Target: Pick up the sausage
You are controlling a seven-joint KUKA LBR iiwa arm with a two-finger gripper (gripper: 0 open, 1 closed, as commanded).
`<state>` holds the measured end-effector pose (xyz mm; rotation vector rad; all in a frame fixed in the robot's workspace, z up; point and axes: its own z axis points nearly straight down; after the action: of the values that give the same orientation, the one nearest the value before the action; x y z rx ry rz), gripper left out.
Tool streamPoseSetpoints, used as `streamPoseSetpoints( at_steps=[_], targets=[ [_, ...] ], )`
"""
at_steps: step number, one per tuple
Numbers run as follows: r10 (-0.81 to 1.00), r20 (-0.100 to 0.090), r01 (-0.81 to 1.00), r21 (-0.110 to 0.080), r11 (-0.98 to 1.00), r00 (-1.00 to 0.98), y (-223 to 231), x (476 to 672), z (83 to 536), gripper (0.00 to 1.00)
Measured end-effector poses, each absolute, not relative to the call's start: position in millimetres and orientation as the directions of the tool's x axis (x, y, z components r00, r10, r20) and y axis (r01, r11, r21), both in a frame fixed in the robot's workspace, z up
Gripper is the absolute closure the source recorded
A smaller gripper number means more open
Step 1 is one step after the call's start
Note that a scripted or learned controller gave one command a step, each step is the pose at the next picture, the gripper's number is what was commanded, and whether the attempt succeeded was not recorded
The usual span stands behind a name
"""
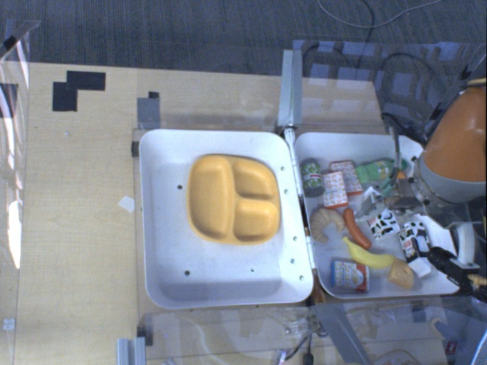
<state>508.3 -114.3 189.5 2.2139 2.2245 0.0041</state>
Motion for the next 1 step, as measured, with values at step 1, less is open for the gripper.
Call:
streamPoseSetpoints(
  at_steps=[1],
  targets=[
    [0.996,0.000,0.996,0.003,0.087,-0.087,-91.3,530.6,109.9,0.00]
  ],
)
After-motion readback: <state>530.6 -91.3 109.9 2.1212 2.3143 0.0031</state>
